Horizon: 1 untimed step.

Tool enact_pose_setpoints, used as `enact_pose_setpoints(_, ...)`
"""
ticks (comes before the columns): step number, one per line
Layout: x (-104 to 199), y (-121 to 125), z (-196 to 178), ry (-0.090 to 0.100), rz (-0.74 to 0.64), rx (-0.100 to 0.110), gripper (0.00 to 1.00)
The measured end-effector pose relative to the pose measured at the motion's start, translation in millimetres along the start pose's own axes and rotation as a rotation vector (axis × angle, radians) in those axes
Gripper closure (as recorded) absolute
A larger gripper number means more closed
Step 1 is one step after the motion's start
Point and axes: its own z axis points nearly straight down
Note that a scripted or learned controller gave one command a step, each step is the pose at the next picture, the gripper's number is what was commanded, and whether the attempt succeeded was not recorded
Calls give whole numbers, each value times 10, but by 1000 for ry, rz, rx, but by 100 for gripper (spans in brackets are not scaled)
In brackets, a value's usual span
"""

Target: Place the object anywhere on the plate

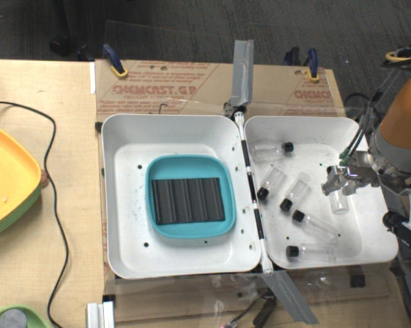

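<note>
A teal plate (pixel 190 198) with a dark ridged centre lies in the left bin (pixel 123 183). Several clear vials with black caps lie in the right bin (pixel 369 248), among them one vial (pixel 273 147) at the back, one (pixel 269 184) near the divider and one (pixel 310 225) toward the front. My gripper (pixel 339 183) hangs over the right side of the right bin, far from the plate. A clear vial (pixel 340 203) shows right at its tip; whether it is gripped or lying on the bin floor is unclear.
A divider (pixel 249 183) separates the two bins. Cardboard (pixel 164 84) and clamps stand behind them. Stacked yellow and green dishes (pixel 7 183) and a black cable (pixel 51 183) lie on the wooden bench to the left.
</note>
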Motion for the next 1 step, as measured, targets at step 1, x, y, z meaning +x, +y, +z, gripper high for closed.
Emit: enact_pose_setpoints(1,-1,0,0,0,0,0,0)
